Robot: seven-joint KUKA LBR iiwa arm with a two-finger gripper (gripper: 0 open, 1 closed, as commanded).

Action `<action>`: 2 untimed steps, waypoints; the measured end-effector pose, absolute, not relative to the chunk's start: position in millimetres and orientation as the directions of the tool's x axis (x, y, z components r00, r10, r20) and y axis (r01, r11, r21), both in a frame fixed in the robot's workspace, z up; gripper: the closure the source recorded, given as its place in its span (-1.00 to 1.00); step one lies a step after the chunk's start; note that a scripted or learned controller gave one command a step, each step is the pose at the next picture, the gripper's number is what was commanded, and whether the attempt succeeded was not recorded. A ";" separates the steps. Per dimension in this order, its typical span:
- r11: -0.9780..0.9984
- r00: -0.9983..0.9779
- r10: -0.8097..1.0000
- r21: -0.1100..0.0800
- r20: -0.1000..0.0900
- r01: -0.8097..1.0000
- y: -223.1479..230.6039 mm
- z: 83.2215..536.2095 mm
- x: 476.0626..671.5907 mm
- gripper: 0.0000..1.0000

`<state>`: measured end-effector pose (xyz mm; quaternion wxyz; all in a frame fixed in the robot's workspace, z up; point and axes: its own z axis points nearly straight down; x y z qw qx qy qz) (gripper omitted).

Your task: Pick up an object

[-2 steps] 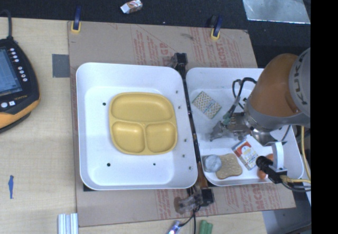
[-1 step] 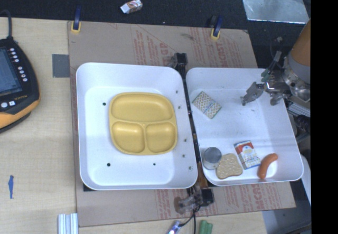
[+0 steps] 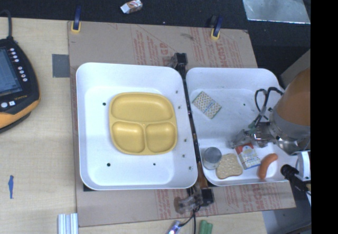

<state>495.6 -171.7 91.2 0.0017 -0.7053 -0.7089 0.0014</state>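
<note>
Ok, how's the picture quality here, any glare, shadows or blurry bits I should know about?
Camera view: lighting is even and soft; the left white bin looks bright but keeps its detail, and the yellow divided plate has a mild sheen. Shadows are faint, mostly under the bin rims. The arm at the right is soft and blurred, so the claw is hard to read. Small items in the right bin look slightly fuzzy.

Patterned square packet [image 3: 206, 104], grey round tin [image 3: 212, 156], bread-like slice [image 3: 229, 166], sausage [image 3: 268, 165] in right bin [image 3: 232, 77]
</note>
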 end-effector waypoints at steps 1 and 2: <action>0.010 -0.010 1.000 -0.004 -0.001 1.000 -172.8 101.5 496.0 1.00; 0.005 -0.005 1.000 -0.002 0.000 1.000 -87.1 192.0 531.7 1.00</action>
